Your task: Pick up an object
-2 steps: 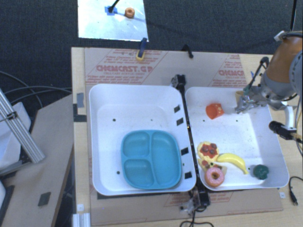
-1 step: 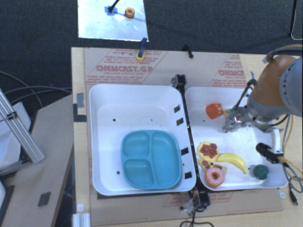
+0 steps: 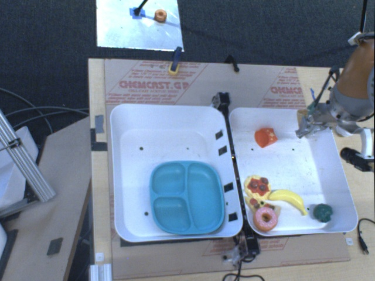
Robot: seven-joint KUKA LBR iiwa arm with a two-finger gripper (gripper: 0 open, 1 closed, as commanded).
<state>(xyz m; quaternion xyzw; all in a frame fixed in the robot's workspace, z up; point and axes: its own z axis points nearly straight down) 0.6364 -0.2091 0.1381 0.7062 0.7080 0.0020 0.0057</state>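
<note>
Tool (image 3: pixel 304 127) over right bin (image 3: pixel 328 157), near orange object (image 3: pixel 265 137)

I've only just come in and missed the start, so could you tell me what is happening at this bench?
A grey arm with an orange band reaches in from the right, its gripper above the far right part of the right bin. Nothing shows between its fingers. An orange-red object lies a little to its left. Near that bin's front are a pizza slice, a banana, a pink donut and a dark green object. The left bin holds a blue divided tray.
</note>
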